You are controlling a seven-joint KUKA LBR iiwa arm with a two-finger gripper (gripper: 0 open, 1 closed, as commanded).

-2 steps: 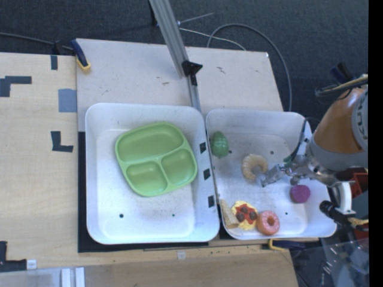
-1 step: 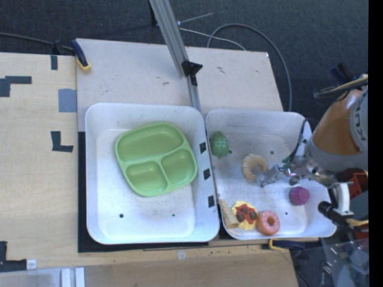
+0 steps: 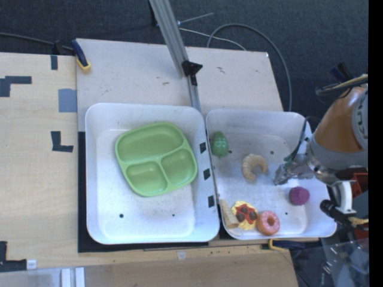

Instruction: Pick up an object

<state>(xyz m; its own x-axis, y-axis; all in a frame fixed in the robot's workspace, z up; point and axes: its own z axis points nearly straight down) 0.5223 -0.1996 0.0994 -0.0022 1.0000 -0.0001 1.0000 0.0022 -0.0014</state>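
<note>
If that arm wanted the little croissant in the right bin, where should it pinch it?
Probably from straight above, jaws across the thick middle of the croissant, opposite its curled tips. It lies flat in the right bin with bare floor around it, and the arch's middle looks widest and easiest to straddle.

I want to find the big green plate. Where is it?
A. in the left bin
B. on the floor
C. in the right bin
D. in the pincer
A: the green plate lies flat in the left bin, across the divider from the pincer.
</note>
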